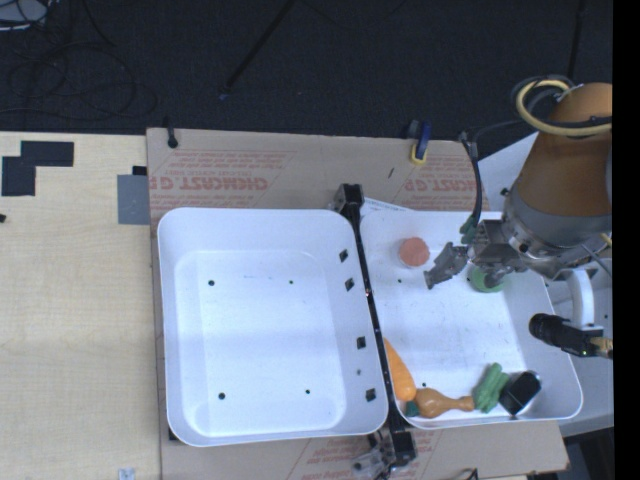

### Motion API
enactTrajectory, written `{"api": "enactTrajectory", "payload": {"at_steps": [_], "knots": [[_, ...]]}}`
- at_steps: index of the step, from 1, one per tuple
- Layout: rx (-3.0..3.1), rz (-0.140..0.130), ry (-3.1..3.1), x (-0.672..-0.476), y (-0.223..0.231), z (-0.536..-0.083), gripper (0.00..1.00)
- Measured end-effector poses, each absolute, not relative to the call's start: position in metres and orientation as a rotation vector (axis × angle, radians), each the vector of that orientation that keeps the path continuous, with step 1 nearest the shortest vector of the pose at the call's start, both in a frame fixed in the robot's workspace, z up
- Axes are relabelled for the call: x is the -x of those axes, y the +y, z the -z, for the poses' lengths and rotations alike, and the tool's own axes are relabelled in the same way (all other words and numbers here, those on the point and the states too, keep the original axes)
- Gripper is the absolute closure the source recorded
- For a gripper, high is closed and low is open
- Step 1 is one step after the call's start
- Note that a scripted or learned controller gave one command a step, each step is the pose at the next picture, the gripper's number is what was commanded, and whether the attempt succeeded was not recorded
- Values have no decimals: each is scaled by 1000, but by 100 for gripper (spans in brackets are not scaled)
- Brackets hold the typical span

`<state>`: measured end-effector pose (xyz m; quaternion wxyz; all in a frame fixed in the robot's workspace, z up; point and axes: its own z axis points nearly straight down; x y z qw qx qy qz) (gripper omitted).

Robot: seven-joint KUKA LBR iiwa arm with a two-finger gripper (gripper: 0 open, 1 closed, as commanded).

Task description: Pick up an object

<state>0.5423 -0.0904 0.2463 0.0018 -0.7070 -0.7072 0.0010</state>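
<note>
Hovering in the right bin [560,393], the pincer [438,271] sits beside a pink ball [414,252]; I cannot tell its state.

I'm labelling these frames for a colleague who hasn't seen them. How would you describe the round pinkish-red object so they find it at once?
Look in the right-hand white bin, in its far half near the divider between the bins. The pinkish-red ball lies alone there, left of the gripper. It is the only round object; the orange, tan, green and black items cluster along the near edge.

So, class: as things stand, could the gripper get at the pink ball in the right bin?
Probably yes. The gripper hangs just right of the pink ball, with only bare right bin floor between them.
</note>
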Motion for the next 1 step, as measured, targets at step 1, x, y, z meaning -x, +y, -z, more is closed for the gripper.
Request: {"api": "enactTrajectory", "payload": {"at_steps": [1], "knots": [[2216, 23, -2242, -590, -4, -404, 0]]}}
